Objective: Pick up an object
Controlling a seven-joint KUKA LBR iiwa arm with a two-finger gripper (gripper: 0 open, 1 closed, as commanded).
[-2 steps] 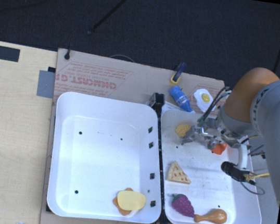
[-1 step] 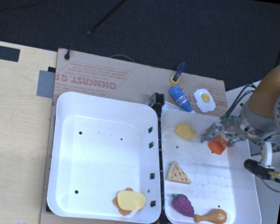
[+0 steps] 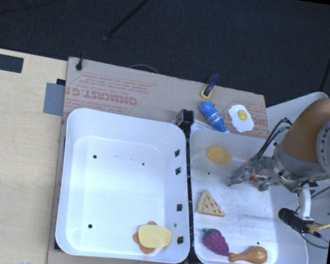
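Observation:
My gripper (image 3: 249, 180) hangs low over the middle of the right bin (image 3: 294, 257), open, its fingers spread with nothing between them. A tan cookie-like piece (image 3: 218, 155) lies to its upper left. Below and left of the gripper rests a sandwich wedge (image 3: 210, 204). Purple grapes (image 3: 216, 241) and a brown drumstick (image 3: 249, 255) sit along the bin's near edge. In the left bin (image 3: 88, 147), a yellow and orange burger-like toy (image 3: 152, 237) lies in the near right corner.
Behind the right bin, on the cardboard, lie a blue bottle (image 3: 213, 115), a fried-egg toy (image 3: 240, 118) and a blue and yellow tool (image 3: 209, 87). A black divider (image 3: 184, 175) runs between the two bins.

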